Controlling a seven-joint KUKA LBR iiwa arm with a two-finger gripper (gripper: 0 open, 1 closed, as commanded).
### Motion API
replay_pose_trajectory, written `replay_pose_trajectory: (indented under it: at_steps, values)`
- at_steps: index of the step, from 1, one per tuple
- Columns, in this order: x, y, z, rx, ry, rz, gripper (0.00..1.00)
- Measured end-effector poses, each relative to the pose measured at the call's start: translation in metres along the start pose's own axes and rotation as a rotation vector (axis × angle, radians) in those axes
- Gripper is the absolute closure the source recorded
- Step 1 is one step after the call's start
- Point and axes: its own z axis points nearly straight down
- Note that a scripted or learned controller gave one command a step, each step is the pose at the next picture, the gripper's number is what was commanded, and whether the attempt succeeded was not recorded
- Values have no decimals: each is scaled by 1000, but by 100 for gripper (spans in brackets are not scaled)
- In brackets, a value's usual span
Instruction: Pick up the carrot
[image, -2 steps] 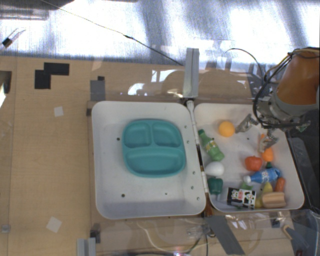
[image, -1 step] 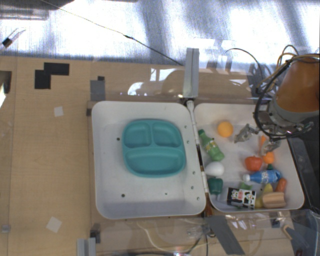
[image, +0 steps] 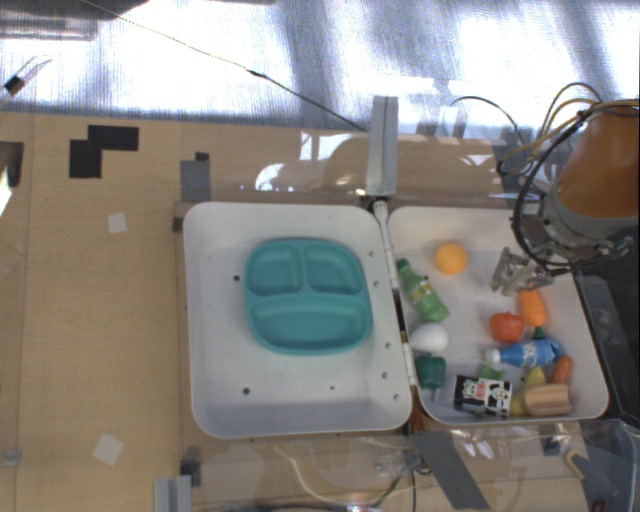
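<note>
Your end effector (image: 512, 272) hangs just at ten o'clock of the carrot (image: 533, 306) in the right bin (image: 470, 235); whether it's open, I cannot tell. A descent could clip the tomato (image: 507, 327) (crowded just beside), nudging the carrot aside.

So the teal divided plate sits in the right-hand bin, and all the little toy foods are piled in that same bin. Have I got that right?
Not quite. The camera view shows the teal divided plate alone in the left bin. The toy foods, including the carrot, are in the right bin, where the claw hovers.
</note>
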Motion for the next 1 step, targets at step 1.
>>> replay_pose_trajectory:
  at_steps: [1]
  values:
    - [0, 0, 0, -1, 0, 1, 0]
